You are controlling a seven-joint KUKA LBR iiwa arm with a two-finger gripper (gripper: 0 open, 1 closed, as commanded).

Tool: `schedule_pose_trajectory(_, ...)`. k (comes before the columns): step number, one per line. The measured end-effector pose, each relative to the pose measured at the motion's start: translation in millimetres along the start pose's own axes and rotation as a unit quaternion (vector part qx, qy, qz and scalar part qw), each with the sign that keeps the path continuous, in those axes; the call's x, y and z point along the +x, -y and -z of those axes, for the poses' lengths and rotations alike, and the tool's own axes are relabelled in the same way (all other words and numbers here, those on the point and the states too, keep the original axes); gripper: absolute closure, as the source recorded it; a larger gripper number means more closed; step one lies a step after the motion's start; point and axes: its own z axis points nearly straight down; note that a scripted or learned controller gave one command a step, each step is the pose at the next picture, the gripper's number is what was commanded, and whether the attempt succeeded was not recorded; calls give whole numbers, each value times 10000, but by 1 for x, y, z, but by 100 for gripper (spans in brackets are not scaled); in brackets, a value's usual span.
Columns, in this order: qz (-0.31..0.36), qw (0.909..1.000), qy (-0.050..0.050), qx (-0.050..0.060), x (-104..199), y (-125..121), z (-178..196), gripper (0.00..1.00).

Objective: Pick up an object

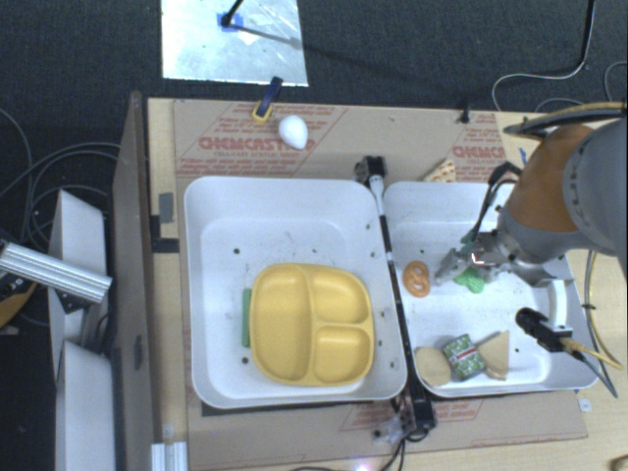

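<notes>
Gripper (469, 268) low in right bin (442, 204) over a green object (474, 283) — grip state unclear.

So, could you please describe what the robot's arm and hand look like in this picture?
The arm is a thick, rounded grey body with an orange-brown band above the wrist. A dark cable loops along its near side. The hand is small, metallic grey, with a faint reddish glint.

Glossy yellow plastic tray (312, 322)

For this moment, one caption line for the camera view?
Gripper low in right bin by green object; yellow tray in left bin.
</notes>
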Motion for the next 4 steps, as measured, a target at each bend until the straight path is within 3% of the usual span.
schedule_pose_trajectory(1, -54, 10000, 30, -25, -73, -13, 2, 0)
schedule_pose_trajectory(2, -20, 10000, 24, -27, -70, -13, 12, 100)
schedule_pose_trajectory(3, -4, 10000, 19, -57, -25, -14, 111, 100)
schedule_pose_trajectory(4, 6, 10000, 8, -26, 56, -5, 164, 100)
